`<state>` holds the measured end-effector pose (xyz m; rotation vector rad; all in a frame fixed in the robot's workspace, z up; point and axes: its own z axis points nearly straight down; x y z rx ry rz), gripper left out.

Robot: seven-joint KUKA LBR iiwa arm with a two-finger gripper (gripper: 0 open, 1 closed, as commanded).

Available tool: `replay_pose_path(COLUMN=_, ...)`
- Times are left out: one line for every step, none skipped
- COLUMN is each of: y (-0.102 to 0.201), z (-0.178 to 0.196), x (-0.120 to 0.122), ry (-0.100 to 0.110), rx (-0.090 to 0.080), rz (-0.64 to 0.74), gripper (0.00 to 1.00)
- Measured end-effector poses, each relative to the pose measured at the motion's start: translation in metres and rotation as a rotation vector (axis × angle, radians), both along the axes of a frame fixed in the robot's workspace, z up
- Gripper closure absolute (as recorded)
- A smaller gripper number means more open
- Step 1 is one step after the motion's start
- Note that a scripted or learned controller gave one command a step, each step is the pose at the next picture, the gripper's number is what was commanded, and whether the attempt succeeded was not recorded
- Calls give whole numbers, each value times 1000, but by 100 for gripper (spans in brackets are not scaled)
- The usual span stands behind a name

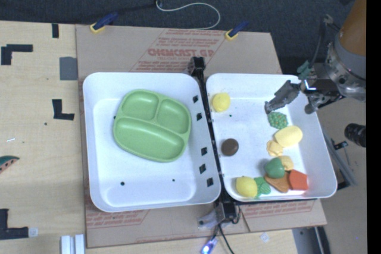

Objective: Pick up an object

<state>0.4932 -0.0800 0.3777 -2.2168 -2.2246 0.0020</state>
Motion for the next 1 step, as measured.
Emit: replay_pose_path(y=32, z=103, x=-9, ry=-13, rx=0, rz=2, gripper=100)
